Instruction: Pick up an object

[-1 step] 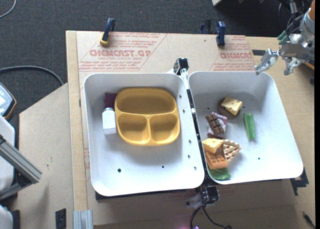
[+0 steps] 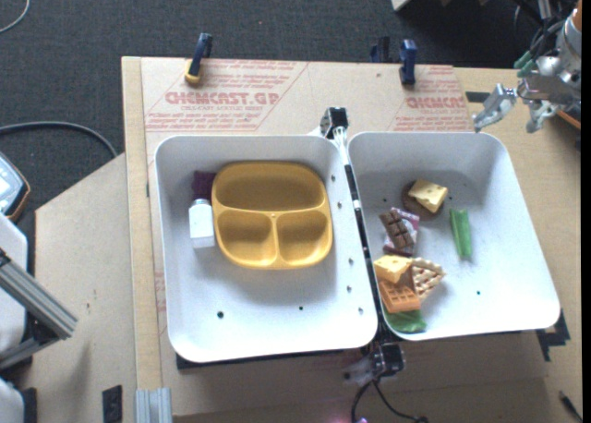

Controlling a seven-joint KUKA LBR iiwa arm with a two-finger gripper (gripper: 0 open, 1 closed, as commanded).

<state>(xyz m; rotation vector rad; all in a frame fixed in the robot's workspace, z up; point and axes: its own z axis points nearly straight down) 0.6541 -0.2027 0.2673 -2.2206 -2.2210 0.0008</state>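
Note:
My gripper [image 2: 514, 112] hangs open at the far right, above the back right corner of the right bin [image 2: 526, 255], with nothing between its fingers. In that bin lie a yellow cheese wedge [image 2: 428, 196], a brown chocolate bar [image 2: 397, 229] and a green bean pod [image 2: 460, 232]. Near the bin's front left sit a second cheese piece [image 2: 391, 269], a lattice cracker [image 2: 428, 273], a waffle [image 2: 399, 298] and a green leaf [image 2: 407, 322]. All of these lie well in front and to the left of the gripper.
The left bin [image 2: 175, 301] holds a yellow divided plate [image 2: 271, 213], a small white bottle [image 2: 201, 223] and a dark purple item [image 2: 203, 181] behind it. Clamps [image 2: 198, 57] [image 2: 406, 59] stand at the board's back edge. A rim [image 2: 348, 199] separates the bins.

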